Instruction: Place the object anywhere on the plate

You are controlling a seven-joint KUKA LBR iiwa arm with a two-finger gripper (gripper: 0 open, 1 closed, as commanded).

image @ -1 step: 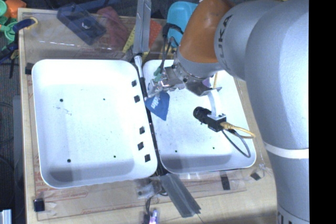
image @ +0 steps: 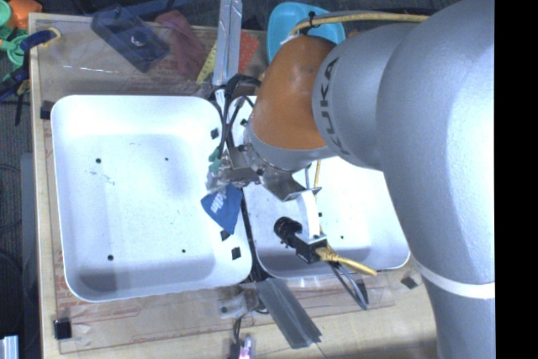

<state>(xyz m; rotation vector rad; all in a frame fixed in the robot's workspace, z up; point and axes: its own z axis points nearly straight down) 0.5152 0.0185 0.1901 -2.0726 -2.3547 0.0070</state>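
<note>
Grey arm fills the right, hiding the gripper; grip unclear, though a blue object hangs beneath.

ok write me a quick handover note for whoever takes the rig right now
Pincer: over the strip where the two bins meet, low; open or shut cannot be told from this view.
Blue object: right below the pincer, at the right rim of the left bin. Whether it is gripped or just lying there is unclear.
Right bin: largely hidden by the arm.
Plate: I cannot make one out.
Done: nothing confirmed.
Left: confirm the grasp, find the plate, put the object on it.
</note>
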